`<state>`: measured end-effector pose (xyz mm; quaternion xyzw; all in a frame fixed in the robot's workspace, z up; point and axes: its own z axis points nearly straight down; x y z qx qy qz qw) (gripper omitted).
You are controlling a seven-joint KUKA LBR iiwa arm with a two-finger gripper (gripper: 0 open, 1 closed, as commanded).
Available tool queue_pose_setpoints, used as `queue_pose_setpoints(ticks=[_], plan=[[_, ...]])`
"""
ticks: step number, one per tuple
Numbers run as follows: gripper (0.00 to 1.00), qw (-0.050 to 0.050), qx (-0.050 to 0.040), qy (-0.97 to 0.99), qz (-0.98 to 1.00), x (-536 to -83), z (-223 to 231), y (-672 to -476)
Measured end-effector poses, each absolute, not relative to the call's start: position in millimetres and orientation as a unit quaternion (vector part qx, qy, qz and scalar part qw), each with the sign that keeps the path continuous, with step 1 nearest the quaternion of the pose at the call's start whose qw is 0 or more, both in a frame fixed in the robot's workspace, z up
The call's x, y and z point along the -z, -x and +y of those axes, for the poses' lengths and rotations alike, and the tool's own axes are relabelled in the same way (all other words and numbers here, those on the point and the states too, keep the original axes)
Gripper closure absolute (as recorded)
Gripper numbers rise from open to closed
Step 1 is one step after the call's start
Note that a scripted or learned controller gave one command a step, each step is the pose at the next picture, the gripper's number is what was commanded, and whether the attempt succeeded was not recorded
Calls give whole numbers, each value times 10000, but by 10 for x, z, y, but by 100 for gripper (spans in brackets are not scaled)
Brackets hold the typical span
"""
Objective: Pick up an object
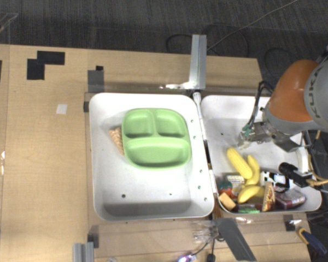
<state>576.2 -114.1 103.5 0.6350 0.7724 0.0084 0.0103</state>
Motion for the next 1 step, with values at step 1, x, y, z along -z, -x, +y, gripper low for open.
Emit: queue_pose_setpoints(ticks=[1], plan=[[0,103,-83,-6349,7724,-1035,-1142,-5762]])
